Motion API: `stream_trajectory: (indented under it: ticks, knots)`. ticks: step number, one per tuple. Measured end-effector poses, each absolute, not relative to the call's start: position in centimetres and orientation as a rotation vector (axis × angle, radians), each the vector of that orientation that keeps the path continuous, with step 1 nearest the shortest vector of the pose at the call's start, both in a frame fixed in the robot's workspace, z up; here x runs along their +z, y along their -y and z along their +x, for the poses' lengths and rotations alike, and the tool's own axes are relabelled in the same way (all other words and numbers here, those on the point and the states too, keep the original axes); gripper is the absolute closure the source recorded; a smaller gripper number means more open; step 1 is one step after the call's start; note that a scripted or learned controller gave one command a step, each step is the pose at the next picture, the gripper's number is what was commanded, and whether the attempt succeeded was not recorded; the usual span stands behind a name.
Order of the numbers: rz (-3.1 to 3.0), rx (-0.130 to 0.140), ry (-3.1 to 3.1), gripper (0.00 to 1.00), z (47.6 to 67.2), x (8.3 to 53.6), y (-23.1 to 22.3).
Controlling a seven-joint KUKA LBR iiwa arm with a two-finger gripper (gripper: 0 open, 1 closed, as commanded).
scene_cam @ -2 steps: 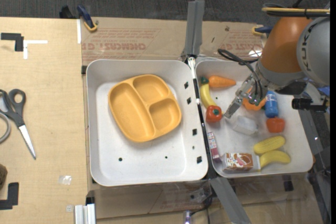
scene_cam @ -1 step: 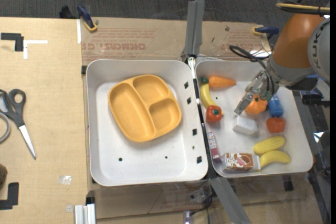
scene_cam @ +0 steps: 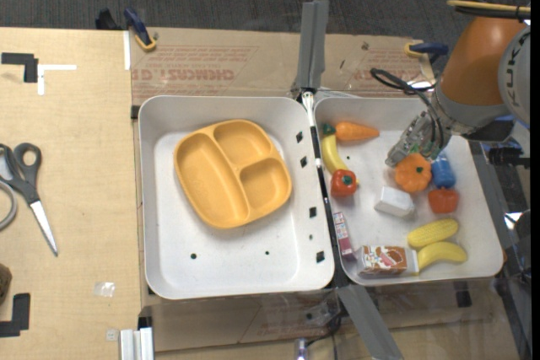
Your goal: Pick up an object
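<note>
My end effector [scene_cam: 413,146] hangs low in the right bin [scene_cam: 485,206], its metal fingers slanting down toward the small orange pumpkin [scene_cam: 412,174] — the toy sits right under my tips, perhaps touching them. From this slant I cannot tell how far my fingers are parted, and nothing shows between them, so I count myself as holding nothing.

The pumpkin is crowded. A blue piece [scene_cam: 442,173] sits tight against its far side from the tips, a red-orange tomato [scene_cam: 443,200] lies just below that, and a white block [scene_cam: 394,202] lies just below the pumpkin. Farther off to my left are a carrot [scene_cam: 356,131], a small banana [scene_cam: 330,153] and a red pepper [scene_cam: 342,182]; toward the near edge lie two yellow bananas [scene_cam: 439,243] and a small carton [scene_cam: 384,260]. The left bin [scene_cam: 152,206] holds only a yellow divided plate [scene_cam: 232,173], well away from me.

What worries me — the pumpkin is round and smooth, so an off-centre squeeze could squirt it sideways. One finger may land on the blue piece instead of beside it, wedging both or lifting neither. Coming down too hard could simply push the pile apart.
</note>
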State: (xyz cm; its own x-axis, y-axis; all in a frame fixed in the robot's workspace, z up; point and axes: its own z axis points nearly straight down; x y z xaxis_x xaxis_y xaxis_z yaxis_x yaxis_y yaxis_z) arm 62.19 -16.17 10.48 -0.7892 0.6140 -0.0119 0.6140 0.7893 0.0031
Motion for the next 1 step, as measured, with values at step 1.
stream_trajectory:
  ticks: [1]
  knots:
    - [0.792,0.001,-3.036,1.0,62.53,21.41,9.27]
